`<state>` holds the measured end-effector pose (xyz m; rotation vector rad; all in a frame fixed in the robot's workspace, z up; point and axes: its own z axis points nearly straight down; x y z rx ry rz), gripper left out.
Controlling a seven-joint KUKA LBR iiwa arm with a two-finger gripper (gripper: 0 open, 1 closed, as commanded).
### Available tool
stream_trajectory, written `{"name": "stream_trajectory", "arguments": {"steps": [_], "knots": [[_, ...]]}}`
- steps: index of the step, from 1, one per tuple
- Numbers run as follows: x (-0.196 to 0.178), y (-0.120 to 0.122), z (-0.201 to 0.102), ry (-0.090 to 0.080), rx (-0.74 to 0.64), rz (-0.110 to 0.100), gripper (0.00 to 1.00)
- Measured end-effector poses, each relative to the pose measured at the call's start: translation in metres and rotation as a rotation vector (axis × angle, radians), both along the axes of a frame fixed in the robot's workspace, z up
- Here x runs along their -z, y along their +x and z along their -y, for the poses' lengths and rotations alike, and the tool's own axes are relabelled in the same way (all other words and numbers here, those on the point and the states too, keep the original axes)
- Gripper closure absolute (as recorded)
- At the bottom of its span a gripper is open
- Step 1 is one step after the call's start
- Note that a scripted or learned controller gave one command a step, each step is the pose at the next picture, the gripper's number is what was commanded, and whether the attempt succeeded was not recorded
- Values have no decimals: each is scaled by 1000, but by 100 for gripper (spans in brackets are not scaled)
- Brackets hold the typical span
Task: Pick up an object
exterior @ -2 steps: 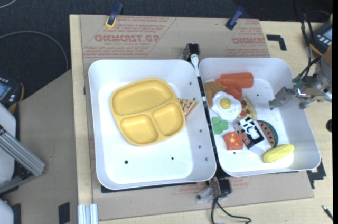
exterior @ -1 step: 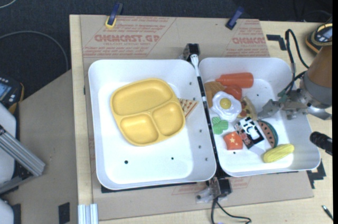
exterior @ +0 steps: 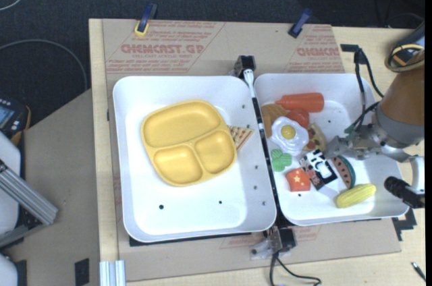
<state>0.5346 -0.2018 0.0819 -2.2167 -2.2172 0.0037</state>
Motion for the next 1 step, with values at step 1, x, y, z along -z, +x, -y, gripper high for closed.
{"name": "stream_trajectory", "arguments": {"steps": [1], "knots": [[-14,2,1,-3,1,7,100]]}}
